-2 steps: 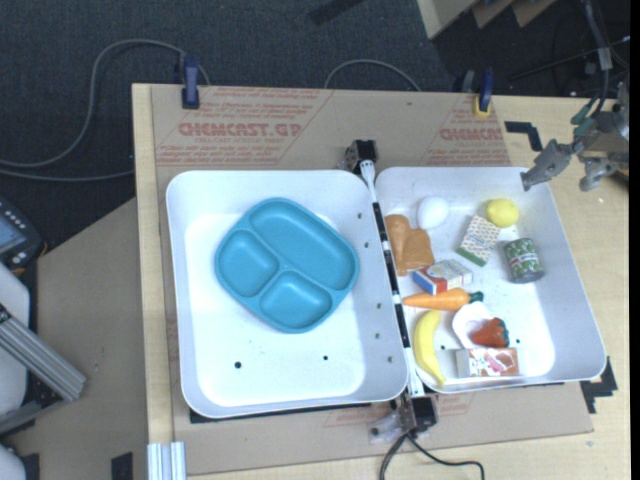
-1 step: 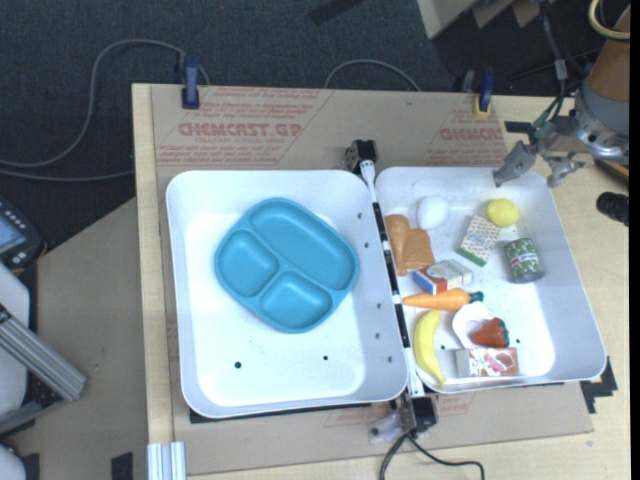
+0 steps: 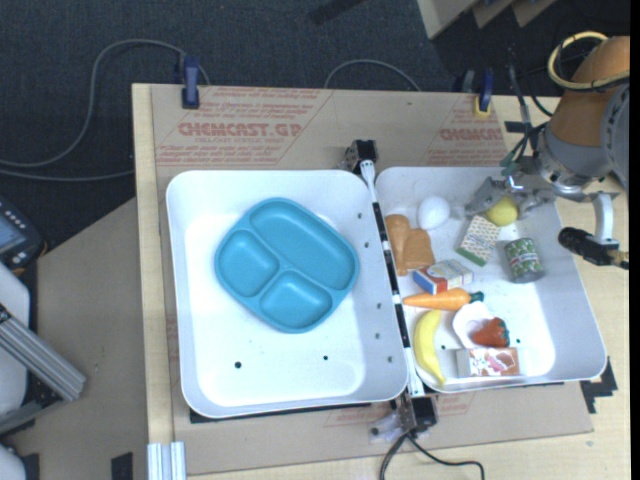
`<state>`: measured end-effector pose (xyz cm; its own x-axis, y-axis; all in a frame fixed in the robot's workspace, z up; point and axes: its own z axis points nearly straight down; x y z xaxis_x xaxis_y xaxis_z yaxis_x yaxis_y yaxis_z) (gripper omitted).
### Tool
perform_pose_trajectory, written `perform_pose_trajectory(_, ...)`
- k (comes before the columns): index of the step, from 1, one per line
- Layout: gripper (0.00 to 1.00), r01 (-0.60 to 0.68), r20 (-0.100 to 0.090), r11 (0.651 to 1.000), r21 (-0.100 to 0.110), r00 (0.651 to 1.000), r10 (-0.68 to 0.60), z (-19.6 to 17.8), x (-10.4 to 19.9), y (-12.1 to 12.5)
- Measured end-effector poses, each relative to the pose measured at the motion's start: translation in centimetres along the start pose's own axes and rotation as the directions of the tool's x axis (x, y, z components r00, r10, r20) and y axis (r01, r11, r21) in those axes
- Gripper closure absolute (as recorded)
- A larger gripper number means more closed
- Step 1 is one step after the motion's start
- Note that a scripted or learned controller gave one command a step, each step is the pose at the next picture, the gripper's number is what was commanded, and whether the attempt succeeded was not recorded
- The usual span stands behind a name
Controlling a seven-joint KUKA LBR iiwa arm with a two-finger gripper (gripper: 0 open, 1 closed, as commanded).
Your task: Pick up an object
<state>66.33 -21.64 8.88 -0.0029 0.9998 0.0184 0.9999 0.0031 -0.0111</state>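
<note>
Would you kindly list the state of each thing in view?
blue divided plate: lying flat in the left bin
banana: lying in the right bin
carrot: on its side
green can: on its side
gripper: over a yellow object

The arm ran off the right edge of the view, so everything above its orange band was cut away, and the gripper was too small and cluttered to make out — a yellow object sat right at its tip, whether held or merely touched could not be told. The small carton near the banana carried print too fine to read.
</note>
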Motion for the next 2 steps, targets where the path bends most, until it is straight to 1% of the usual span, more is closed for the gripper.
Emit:
perform_pose_trajectory(1, 1.0, 0.0, 0.02, 1.0, -0.014, 1.0, 0.0, -1.6, -0.6, 0.1)
perform_pose_trajectory(2, 1.0, 0.004, 0.018, 1.0, -0.003, 1.0, -0.004, 0.6, 9.5, 0.3)
